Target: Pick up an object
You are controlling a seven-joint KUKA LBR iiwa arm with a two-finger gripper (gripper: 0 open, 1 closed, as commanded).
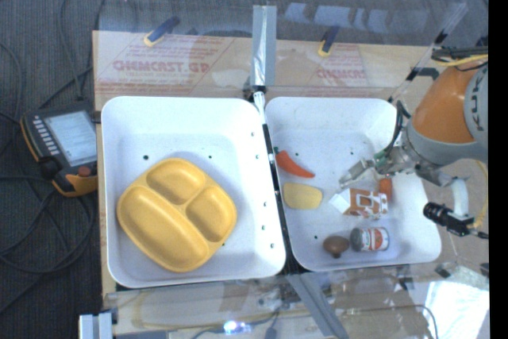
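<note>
Reaching in from the right, over the right bin (317, 111): the gripper (361, 171), low and slanted toward the bin's middle. Open or shut, impossible to tell at this size; nothing visibly caught in it.

Just below and slightly right of the tip: a small orange-and-white carton (367, 202), lying flat, long axis roughly left to right, apparently the nearest thing to take. Hard against its upper right corner, a short orange piece (386, 188), upright or nearly so. Probably only a short drop and a small shift toward the near wall needed to straddle the carton; a turn of the wrist likely needed too, so as to close across its short side rather than its length.

Farther out, near the front wall: a small can (371, 239) on its side, with a brown round thing (336, 246) just beside it on the left. Toward the divider: a pale yellow lump (302, 196), and above it an orange carrot (294, 163) lying aslant. Well apart, in the left bin (135, 115): a yellow divided tray (177, 212).
</note>
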